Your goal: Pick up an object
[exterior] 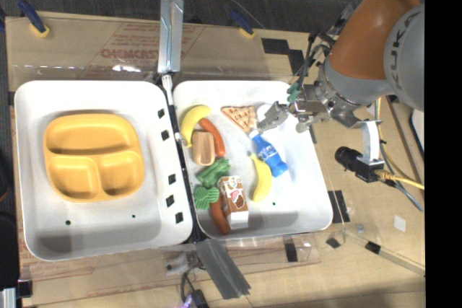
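Observation:
My gripper (286, 120) hangs over the upper right part of the right bin (307, 187). It is open, with nothing between its fingers. Just left of it lies a pizza slice (240, 116). A blue bottle (268, 155) lies just below and to the left of it. Below the bottle is a small yellow banana (261, 179). Along the bin's left side are a larger banana (191, 122), a red sausage (212, 135), a tan block (203, 148), green leafy pieces (212, 174), a small printed carton (233, 197) and another sausage (219, 217).
The left bin (43, 227) holds a yellow divided tray (92, 155). A grey metal bar (170, 32) stands at the back between the bins. Blue clamps (35, 18) hold the cardboard behind them. The arm's orange band (368, 25) is at the upper right.

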Robot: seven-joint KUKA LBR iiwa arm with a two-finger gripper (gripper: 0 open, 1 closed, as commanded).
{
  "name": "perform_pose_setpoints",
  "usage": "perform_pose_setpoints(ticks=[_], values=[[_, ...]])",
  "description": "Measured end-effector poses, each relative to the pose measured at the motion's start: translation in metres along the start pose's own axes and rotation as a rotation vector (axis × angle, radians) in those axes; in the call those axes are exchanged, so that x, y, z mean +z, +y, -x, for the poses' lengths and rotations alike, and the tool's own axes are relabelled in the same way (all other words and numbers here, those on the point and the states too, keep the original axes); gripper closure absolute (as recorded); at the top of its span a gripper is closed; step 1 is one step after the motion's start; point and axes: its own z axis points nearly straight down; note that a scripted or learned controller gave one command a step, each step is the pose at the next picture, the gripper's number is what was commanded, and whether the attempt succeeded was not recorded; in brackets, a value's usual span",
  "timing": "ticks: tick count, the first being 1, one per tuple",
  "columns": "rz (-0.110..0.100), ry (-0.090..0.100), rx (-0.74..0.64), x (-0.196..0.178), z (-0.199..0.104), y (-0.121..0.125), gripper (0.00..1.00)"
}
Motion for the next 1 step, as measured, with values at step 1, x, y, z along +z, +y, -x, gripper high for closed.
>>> perform_pose_setpoints(ticks=[1], values=[[0.001,-0.002,0.199,0.0268,0.0363,0.0271,0.00]])
